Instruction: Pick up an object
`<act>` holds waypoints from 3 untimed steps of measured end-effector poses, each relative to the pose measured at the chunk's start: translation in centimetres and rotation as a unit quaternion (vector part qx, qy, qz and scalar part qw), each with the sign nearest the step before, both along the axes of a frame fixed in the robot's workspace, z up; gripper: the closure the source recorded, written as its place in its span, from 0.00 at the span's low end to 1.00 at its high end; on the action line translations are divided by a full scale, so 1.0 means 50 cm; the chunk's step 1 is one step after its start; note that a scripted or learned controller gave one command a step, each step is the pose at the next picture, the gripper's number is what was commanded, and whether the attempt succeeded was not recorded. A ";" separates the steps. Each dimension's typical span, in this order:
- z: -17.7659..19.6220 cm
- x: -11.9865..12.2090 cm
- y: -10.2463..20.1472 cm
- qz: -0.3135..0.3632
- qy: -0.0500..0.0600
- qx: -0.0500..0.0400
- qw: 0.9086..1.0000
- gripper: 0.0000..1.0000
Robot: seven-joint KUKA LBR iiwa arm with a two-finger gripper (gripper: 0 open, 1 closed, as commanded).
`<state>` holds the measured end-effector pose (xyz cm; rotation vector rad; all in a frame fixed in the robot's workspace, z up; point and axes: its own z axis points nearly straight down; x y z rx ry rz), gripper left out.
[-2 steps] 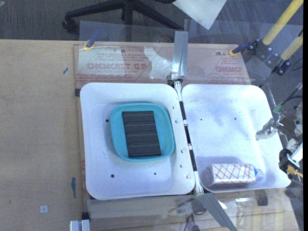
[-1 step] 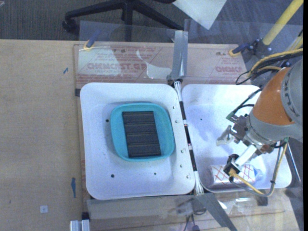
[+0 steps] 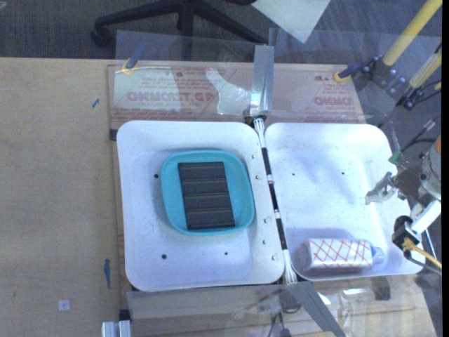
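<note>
Claw (image 3: 382, 190) sits at the right edge of the right bin (image 3: 330, 153), metal fingertips poking in over the rim, most of the wrist cut off by the frame edge; can't tell how far the claw is spread, and nothing visible between its tips, so it looks empty. Judging by that spot, it's parked or just entering from the arm's side, above the bin and well apart from any target. Two candidates for the pick. The nearer one is the tube-shaped pack (image 3: 339, 253) with red crosshatch print on white, lying flat in the near corner of the right bin, against the front wall. Its long axis runs left-right across the view, roughly parallel to that wall, a bluish cap end pointing right toward the arm; probably rolled or slid into the corner. In the left bin (image 3: 133, 188) a teal tray (image 3: 172, 181) lies flat near the middle, carrying a dark ribbed block (image 3: 206, 195) whose long axis runs front-to-back, slightly tilted. Both bins sit side by side on the desk (image 3: 49, 188), touching along the centre seam. Guess: tube is the easier reach, but the wall crowds a grasp across its short axis.
</note>
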<state>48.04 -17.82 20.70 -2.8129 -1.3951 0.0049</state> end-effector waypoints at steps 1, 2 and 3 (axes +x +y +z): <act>-0.215 -0.004 0.079 -0.008 0.000 0.000 1.000 0.00; -0.071 -0.003 -0.008 -0.107 -0.001 0.000 0.994 0.00; -0.029 -0.002 0.015 -0.001 -0.001 -0.001 1.000 0.00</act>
